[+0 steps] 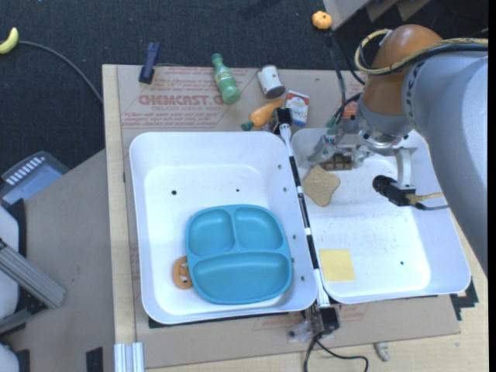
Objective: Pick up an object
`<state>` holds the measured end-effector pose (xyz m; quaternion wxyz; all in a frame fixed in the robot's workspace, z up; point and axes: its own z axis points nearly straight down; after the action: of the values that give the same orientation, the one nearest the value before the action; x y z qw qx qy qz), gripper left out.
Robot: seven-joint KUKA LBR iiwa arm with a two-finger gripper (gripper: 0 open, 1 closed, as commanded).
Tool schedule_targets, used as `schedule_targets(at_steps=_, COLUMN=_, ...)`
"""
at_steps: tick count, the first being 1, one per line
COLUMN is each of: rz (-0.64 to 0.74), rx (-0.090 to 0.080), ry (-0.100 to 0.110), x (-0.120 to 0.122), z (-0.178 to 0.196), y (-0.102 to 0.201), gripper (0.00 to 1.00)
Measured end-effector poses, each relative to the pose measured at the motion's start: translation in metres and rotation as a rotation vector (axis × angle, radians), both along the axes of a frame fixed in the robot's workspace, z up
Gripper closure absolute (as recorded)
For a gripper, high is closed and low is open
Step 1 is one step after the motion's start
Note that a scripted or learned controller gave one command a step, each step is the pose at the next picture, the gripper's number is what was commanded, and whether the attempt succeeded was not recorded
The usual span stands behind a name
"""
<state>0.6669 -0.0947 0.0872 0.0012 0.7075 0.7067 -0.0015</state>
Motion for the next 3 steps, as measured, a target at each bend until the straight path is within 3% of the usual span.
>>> schedule_targets(at_steps=3, rz=0.001, rx=0.000, ry=0.000, x=-0.0001, z=-0.0003, y=0.0004, gripper=0.00)
